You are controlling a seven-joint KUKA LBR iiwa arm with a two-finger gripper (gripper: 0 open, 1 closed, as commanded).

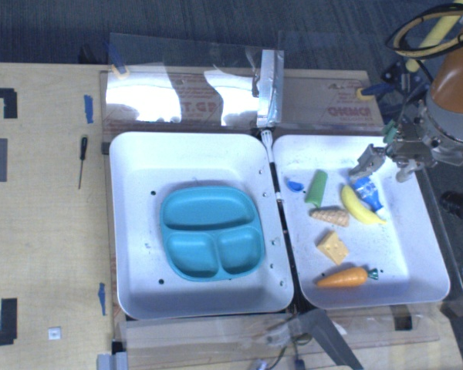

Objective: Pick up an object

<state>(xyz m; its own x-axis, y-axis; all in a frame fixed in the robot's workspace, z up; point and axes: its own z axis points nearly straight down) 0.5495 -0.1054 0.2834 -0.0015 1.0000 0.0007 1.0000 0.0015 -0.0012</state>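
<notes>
Blue-and-white packet point(368, 192): right bin point(428, 284), upper centre-right of frame, touching the banana's point(361, 206) upper end. Judged light, crinkly, somewhat slippery; best pinched across its narrow width. Gripper point(391, 160): directly above the packet, fingers spread wide, nothing between them. Nearby, likely light rigid plastic toys: green cylinder point(317, 186), waffle piece point(329, 216), cheese wedge point(333, 247), carrot point(344, 277), small blue scrap point(294, 185). Left bin point(131, 206): teal divided tray point(211, 231).

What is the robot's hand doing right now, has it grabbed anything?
Hand: open, holding nothing, poised over the right bin just above a blue-and-white packet beside the banana.
</notes>
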